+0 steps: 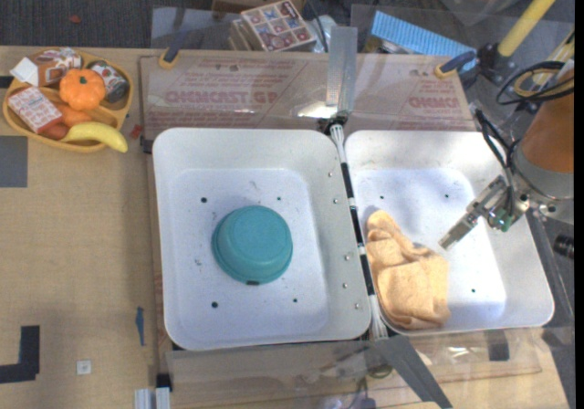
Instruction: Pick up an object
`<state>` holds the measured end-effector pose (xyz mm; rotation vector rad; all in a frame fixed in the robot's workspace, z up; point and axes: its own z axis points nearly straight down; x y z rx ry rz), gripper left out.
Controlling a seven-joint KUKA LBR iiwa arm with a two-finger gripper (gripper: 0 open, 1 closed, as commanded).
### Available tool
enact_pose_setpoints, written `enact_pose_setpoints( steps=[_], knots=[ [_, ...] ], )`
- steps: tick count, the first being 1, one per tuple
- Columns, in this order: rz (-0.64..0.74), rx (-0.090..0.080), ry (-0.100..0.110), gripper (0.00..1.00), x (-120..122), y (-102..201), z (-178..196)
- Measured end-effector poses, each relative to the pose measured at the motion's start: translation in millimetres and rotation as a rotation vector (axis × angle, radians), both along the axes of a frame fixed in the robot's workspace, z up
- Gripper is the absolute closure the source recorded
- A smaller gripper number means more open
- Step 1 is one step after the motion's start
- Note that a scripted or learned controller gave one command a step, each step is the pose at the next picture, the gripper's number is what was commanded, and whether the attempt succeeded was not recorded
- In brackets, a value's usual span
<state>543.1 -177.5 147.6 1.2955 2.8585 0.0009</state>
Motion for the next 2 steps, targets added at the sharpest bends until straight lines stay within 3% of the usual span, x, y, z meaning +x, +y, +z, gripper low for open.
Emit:
enact_pose_setpoints(
  steps=[1, 2],
  knots=[
    [0.094, -0.002, -0.007, 0.00, 31, 66, -57],
    [0.022, -0.001, -0.012, 0.00, 6, 68, -57]
  ],
)
